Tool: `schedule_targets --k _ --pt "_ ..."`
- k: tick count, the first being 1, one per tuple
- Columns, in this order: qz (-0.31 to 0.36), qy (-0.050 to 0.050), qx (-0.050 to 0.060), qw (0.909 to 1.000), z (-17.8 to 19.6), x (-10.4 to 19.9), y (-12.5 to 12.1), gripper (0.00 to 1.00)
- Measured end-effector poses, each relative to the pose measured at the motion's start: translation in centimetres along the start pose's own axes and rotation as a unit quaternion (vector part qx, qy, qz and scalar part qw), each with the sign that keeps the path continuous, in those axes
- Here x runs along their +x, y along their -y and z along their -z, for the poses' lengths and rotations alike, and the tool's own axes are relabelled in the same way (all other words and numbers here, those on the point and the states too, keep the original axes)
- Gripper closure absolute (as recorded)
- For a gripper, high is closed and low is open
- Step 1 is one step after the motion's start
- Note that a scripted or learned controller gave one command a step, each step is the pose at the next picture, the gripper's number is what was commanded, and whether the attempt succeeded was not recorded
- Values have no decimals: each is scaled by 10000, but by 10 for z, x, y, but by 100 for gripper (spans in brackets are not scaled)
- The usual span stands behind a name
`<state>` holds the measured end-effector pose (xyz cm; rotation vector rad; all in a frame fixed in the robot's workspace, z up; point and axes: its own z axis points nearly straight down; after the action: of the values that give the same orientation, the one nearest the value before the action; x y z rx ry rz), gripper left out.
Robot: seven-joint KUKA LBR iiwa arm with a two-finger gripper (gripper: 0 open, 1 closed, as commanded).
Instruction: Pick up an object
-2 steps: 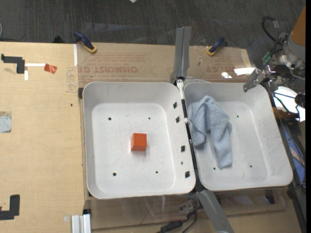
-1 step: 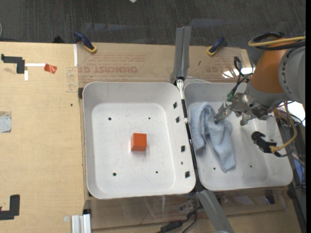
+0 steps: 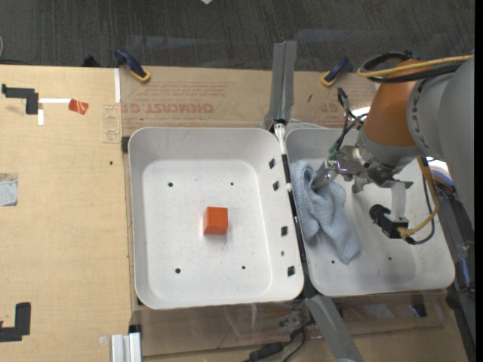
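Where the grey arm with its orange band reaches in from the right of the camera view, the claw hangs low over the right-hand white bin, at that bin's upper left quarter. Its tips meet the upper folds of a light blue-grey cloth, and whether the tips are spread or closed, or have any fabric between them, cannot be told, since the wrist body and the cloth's folds cover them. The cloth lies crumpled directly under and below the claw, running from the claw's tips down and slightly to the right across the bin floor toward the bin's middle. A black cable with a yellow lead loops just to the right of the claw, beside the wrist.

Left of the claw, beyond the grey divider between the bins, lies the left-hand white bin. An orange-red block rests on that bin's floor near its centre, well apart from the claw and lower-left of it, untouched by anything. Farther left of the claw, the tabletop shows pale wood, with a small red piece near its upper edge. Above the claw, two blue-and-yellow clamps grip the board behind the bins.
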<state>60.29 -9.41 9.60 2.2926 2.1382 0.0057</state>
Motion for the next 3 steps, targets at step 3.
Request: schedule_targets --k 3 --pt "-1394 23 61 9902 103 40 -53 100"
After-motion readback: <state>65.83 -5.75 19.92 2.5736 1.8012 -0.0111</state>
